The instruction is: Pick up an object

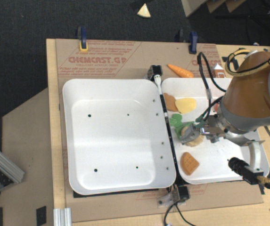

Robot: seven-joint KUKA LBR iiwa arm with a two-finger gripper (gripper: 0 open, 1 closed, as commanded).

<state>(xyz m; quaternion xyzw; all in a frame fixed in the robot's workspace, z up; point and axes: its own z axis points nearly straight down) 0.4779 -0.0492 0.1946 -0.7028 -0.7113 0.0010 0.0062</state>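
Right white plastic bin point(219, 173): the grey two-finger hand point(190, 134) hangs low over a green leafy toy point(176, 122), which lies directly beneath and slightly leftward. Whether the hand is open or closed cannot be told.

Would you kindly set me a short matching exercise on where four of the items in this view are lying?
Things:
1. carrot
2. yellow piece
3. waffle-patterned biscuit
4. green item

Places:
A. in the right bin, near its front edge
B. on the board beyond the right bin's far edge
C. in the right bin, just left of the tool
D. in the right bin, near its far edge

Pairs: 1-B, 2-D, 3-A, 4-C
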